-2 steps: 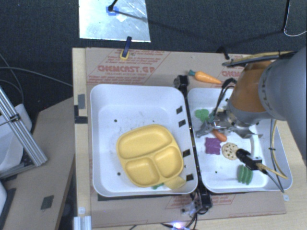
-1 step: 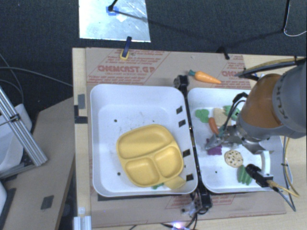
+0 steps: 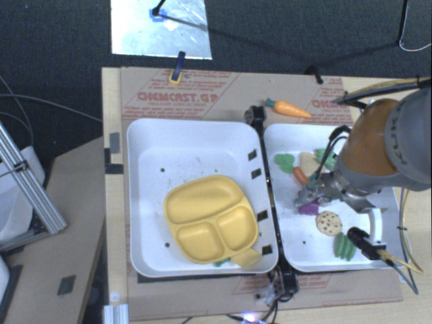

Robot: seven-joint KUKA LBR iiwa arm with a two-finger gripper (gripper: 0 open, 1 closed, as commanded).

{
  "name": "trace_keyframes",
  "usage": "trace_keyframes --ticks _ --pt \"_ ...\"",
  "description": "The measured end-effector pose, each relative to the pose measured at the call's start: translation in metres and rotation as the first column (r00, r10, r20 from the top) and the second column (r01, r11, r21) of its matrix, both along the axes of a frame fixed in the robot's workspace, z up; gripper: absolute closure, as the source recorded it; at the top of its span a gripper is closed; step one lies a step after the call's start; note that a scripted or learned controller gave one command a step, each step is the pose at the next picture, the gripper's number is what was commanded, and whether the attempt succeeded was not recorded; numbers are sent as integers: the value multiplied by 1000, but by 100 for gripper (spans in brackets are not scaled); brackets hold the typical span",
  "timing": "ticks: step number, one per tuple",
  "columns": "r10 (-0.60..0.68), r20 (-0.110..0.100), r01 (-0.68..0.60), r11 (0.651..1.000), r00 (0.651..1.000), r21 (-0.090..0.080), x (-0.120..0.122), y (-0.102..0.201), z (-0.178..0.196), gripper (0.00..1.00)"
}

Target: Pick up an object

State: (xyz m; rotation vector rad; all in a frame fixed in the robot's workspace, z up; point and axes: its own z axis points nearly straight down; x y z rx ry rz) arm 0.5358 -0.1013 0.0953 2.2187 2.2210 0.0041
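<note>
Arm's jaws (image 3: 309, 198), spread not discernible, sit low in right bin (image 3: 290, 252) directly above purple piece (image 3: 308, 208); cookie (image 3: 329, 222) just beside. Good practice: centre on one item before closing.

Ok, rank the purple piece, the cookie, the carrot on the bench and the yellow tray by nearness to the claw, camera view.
From the claw:
1. Purple piece, just below it in the right bin.
2. Cookie, lower right.
3. Carrot, beyond the bins.
4. Yellow tray, left bin.

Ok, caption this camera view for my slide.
Arm's claw low in the right bin among toy food; yellow tray in the left.
</note>
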Motion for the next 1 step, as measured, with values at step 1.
trace_keyframes --ticks 1 --pt "13 9 -13 1000 1000 4 16 86 95 100"
